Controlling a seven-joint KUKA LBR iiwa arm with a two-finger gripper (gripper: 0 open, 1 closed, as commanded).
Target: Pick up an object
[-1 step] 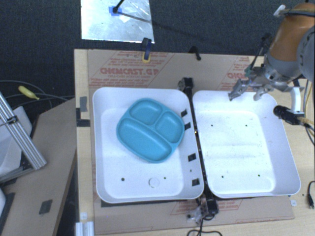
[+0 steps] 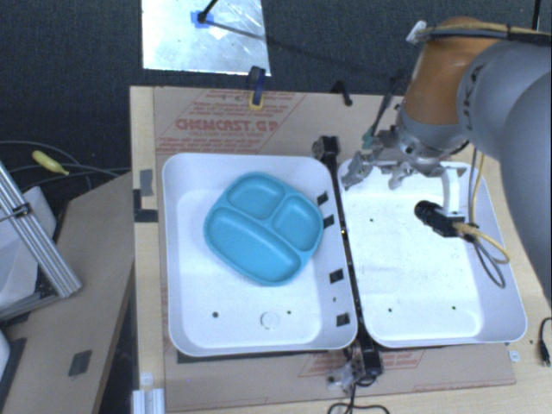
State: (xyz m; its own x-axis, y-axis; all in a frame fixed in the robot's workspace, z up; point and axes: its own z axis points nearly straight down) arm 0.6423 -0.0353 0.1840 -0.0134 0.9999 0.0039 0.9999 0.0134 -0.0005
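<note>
A light blue plate (image 2: 263, 227) with three compartments lies flat in the middle of the left bin (image 2: 185, 317). My gripper (image 2: 376, 176) hangs over the far left corner of the right bin (image 2: 431, 317), just right of the divider between the bins. Its two grey fingers stand apart, open, with nothing between them. The plate is well to the left of the gripper and a little nearer, and the two are apart. The grey arm with its orange band (image 2: 440, 67) reaches in from the upper right.
A black fitting with a yellow cable (image 2: 442, 219) hangs from the wrist over the right bin. Black clips (image 2: 336, 274) line the divider. A faint round mark (image 2: 270, 320) shows on the left bin's floor. Cardboard lies under both bins, and a foil sheet (image 2: 203, 20) lies beyond.
</note>
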